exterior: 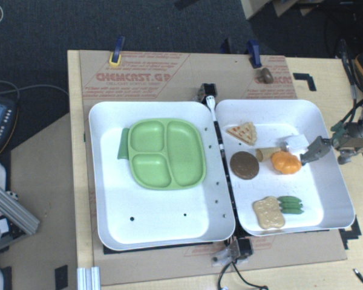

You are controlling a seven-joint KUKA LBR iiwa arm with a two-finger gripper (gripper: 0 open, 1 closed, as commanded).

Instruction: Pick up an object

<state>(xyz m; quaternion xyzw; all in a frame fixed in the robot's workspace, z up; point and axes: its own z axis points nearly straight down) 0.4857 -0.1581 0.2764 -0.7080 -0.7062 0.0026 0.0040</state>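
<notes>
You saw a dark grey finger (314,149) tapering from a blocky grey metal gripper (349,139) body; thin dark cables possibly ran along it, though blurred.

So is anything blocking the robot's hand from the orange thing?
No, nothing visible does. The hand sits at the right edge of the round orange toy fruit in the right white bin. The round brown patty lies on the fruit's far side.

The bench (78,162) is topped with a brown cardboard sheet (181,68) printed in red letters. Two shallow white bins sit directly on it side by side, touching: the left bin (109,222) and the right bin (333,186).
</notes>
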